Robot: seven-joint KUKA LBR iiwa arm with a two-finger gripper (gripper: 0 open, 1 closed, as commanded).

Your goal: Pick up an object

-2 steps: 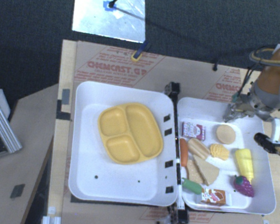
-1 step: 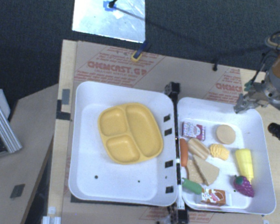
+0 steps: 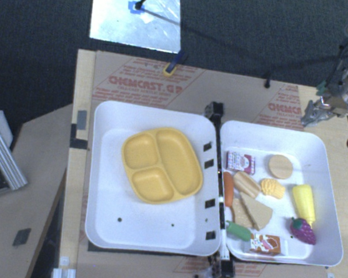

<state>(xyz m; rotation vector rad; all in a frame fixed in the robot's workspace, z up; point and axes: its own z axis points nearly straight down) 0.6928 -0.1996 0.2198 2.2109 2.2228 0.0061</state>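
Claw (image 3: pixel 312 113) hung above the right bin's (image 3: pixel 331 162) 1 o'clock corner; couldn't tell if clenched or released. Toy food lay clustered in that bin. Best target judged the yellow bottle (image 3: pixel 303 202), at 3 o'clock, apart from neighbours: descend straight, straddle its narrow width.

Two bins are sitting side by side on the counter (image 3: pixel 53 152), the left bin (image 3: pixel 98 214) holding a divided plate (image 3: pixel 161 164) near its middle. The right bin (image 3: pixel 328 167) is holding a cluster of toy foods: a carrot (image 3: pixel 228 190) lying along its left wall, a packet (image 3: pixel 240 161) behind it, a round cookie (image 3: pixel 280 166) farther right, and grapes (image 3: pixel 303 230) lying near the front right corner. The gripper (image 3: pixel 315 113) is hanging beyond the right bin's far right corner, outside it.
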